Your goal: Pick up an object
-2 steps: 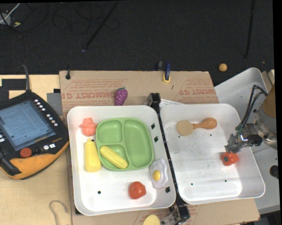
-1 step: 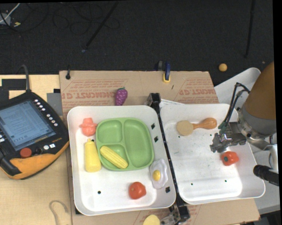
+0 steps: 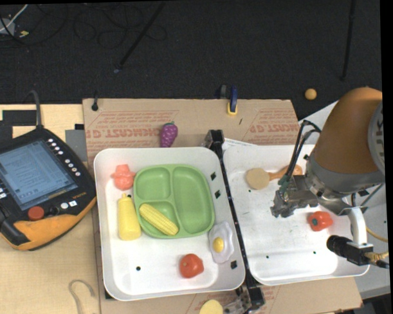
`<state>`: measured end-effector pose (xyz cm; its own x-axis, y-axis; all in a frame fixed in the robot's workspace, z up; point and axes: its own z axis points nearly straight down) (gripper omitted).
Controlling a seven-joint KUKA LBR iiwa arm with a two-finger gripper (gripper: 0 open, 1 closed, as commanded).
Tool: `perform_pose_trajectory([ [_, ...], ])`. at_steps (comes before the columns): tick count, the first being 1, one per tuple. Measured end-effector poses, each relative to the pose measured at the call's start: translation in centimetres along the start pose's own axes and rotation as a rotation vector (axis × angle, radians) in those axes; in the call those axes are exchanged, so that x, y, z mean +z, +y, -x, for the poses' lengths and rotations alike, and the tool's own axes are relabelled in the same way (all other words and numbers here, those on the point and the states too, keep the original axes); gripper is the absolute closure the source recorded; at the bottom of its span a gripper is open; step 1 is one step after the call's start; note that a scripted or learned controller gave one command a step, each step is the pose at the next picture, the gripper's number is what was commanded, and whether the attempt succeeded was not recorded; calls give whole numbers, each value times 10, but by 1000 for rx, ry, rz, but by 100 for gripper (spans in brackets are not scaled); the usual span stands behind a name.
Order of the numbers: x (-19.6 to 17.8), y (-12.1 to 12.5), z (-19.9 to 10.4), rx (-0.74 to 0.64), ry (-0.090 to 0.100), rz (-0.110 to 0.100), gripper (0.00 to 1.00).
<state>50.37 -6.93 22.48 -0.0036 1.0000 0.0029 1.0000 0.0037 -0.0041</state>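
Note:
My gripper (image 3: 284, 205) hangs low over the right bin (image 3: 277, 260), near its middle. A wooden spoon (image 3: 257, 178) lies just up and left of it, with the handle running toward the wrist. A small red vegetable (image 3: 320, 220) with a green top lies just right of the gripper, beside the wrist. Nothing shows between the gripper's tips. The left bin (image 3: 123, 271) holds a green divided plate (image 3: 185, 198) with a corn cob (image 3: 159, 219) on it, a yellow bottle (image 3: 128, 218), a pink toy (image 3: 122, 177), a fried egg (image 3: 218, 241) and a red tomato (image 3: 191, 265).
Purple grapes (image 3: 168, 133) lie on the cardboard behind the left bin. A yellow fruit (image 3: 210, 310) sits at the front edge below the bins. A teach pendant (image 3: 36, 184) rests on the bench at the left. A black divider (image 3: 227, 210) runs between the bins.

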Motion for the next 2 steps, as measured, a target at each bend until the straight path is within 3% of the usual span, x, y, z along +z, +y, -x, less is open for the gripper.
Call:
perform_pose_trajectory([
  [1,8,14,-52,0,-1,1,100],
  [2,-13,16,-45,5,-2,3,100],
])
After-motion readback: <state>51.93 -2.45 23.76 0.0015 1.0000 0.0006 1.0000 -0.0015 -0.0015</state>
